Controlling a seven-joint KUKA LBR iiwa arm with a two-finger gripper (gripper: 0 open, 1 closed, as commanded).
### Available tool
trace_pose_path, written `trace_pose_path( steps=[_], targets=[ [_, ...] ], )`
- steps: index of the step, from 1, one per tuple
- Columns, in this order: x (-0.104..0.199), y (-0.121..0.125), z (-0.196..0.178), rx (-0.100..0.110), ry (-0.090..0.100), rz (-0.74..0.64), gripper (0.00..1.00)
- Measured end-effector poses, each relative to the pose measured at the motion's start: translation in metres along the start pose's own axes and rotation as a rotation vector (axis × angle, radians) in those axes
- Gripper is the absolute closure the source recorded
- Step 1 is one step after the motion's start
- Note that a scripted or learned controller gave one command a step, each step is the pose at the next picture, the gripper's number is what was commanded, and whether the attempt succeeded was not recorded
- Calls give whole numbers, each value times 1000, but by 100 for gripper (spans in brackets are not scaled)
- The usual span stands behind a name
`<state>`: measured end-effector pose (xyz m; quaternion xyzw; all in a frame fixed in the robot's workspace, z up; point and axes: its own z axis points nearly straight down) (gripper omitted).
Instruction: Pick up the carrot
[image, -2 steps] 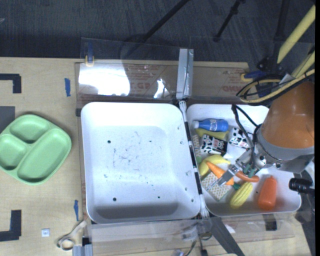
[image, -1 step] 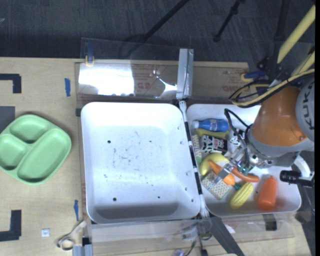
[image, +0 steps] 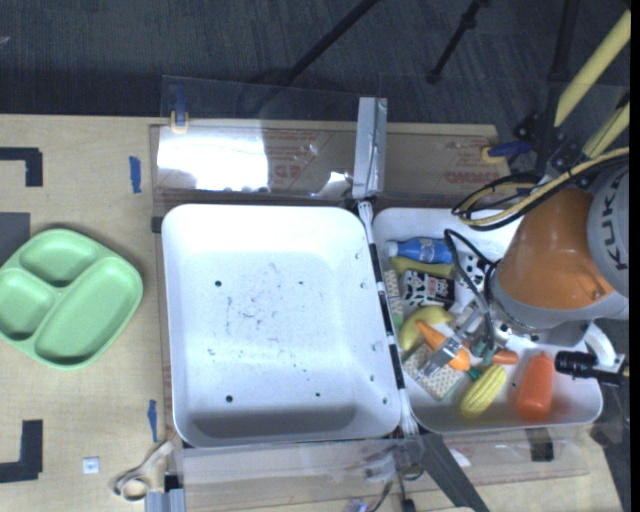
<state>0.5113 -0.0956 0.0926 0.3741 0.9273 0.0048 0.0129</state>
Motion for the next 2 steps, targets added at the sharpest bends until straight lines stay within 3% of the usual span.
trace_pose_path(
  steps=[1, 2],
  targets=[
    [-1, 2, -9, -2, 4, 0, 100],
    [51, 31, -119, 23, 20, 268, 100]
  ],
)
